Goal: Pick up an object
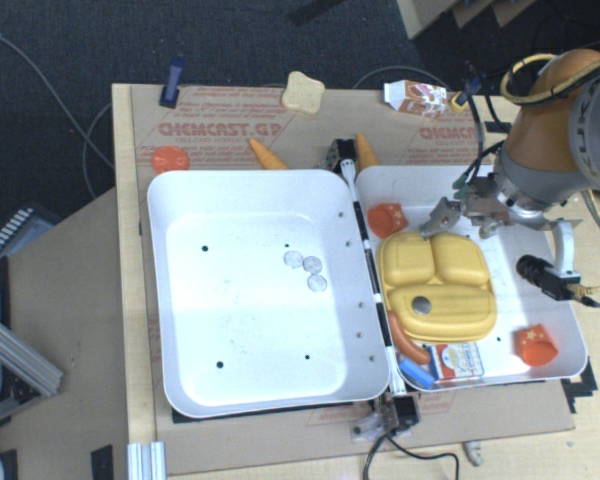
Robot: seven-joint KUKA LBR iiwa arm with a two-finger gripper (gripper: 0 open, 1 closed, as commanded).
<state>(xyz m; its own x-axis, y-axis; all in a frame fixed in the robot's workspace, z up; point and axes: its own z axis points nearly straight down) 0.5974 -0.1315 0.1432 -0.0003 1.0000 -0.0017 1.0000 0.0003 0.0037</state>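
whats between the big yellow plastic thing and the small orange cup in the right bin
Bare white bin floor, seen in the camera view: nothing sits between the yellow plastic moulded piece and the small orange cup.

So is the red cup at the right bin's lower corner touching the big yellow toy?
Apart. The camera view shows bare white bin floor between the red cup and the yellow toy.

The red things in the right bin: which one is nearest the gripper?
The red piece at the bin's upper left corner, beside the gripper. The other red piece lies at the lower right.

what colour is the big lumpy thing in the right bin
Yellow, seen in the camera view: the big lumpy thing.
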